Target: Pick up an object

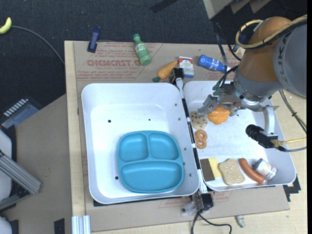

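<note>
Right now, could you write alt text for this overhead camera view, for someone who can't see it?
A grey and orange robot arm lowers its claw over an orange toy in the right white bin, which also holds a pretzel, bread slice and hot dog. The left bin holds a blue divided plate.

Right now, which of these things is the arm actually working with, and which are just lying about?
In the job: gripper, orange toy just below it, right bin.

Lying about: blue tray, pretzel, hot dog, bread slice, green bottle, blue bottle.
</note>
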